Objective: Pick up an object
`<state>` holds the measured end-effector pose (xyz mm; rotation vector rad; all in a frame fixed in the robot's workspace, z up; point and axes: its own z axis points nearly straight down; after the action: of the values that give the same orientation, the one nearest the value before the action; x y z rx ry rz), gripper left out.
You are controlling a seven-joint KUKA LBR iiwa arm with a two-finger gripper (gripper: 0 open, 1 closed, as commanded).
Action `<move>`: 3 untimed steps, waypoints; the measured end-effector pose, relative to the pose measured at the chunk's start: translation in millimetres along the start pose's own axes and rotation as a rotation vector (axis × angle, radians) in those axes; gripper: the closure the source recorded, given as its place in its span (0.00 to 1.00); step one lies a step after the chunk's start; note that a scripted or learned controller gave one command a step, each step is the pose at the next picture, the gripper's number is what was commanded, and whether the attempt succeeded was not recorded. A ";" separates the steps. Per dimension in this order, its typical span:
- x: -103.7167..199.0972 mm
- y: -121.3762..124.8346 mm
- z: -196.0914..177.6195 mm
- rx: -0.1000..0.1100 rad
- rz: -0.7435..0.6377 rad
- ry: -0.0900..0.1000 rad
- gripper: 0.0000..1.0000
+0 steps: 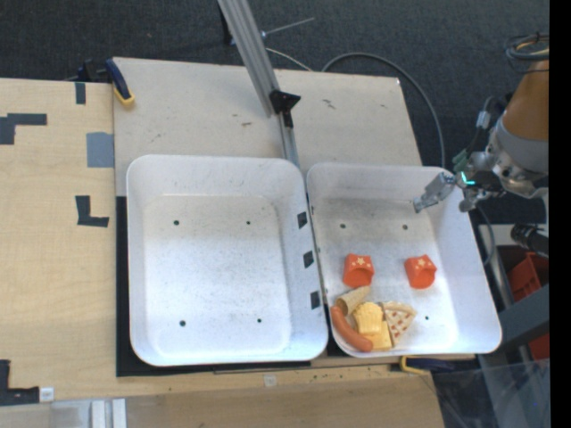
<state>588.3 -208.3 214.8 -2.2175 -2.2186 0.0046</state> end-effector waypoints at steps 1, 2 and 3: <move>0.0 1.0 -2.7 -0.004 -0.002 -0.001 0.00; 3.8 -6.8 44.1 0.001 -0.001 -0.001 0.00; 8.2 -15.0 92.1 0.001 -0.001 0.000 0.00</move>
<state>572.8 -200.0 122.8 -2.2162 -2.2195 0.0060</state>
